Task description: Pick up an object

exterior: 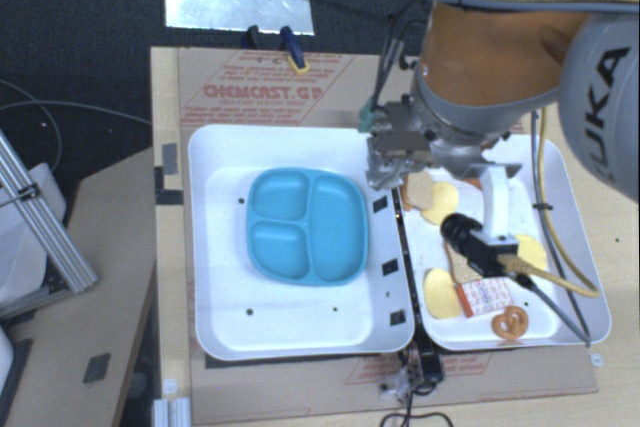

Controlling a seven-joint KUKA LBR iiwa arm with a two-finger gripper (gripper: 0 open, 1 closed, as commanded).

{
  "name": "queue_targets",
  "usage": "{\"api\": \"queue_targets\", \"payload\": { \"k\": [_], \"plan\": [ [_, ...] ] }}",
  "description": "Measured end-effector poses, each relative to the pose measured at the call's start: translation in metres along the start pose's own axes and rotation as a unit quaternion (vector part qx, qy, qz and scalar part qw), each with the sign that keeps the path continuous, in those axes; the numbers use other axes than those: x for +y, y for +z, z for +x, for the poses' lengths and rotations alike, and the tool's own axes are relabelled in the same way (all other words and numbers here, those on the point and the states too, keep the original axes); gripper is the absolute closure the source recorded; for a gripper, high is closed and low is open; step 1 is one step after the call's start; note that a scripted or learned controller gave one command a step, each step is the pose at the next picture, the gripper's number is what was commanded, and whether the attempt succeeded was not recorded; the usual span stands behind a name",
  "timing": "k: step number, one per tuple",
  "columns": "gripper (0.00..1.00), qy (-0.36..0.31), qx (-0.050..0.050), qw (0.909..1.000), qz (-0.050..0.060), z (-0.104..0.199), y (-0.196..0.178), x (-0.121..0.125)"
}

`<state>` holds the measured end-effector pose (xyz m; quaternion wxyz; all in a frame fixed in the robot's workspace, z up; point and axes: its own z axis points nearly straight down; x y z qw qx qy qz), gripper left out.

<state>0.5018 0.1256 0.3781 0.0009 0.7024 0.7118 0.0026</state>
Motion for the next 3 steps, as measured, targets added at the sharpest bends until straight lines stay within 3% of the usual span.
{"api": "queue_targets", "payload": {
  "k": [2, 3],
  "plan": [
    [1.00, -0.005, 0.001, 1.0000, -0.002, 0.000, -0.022, 0.001],
    [1.00, 0.003, -0.002, 1.0000, 0.008, 0.045, 0.089, -0.017]
  ]
}}
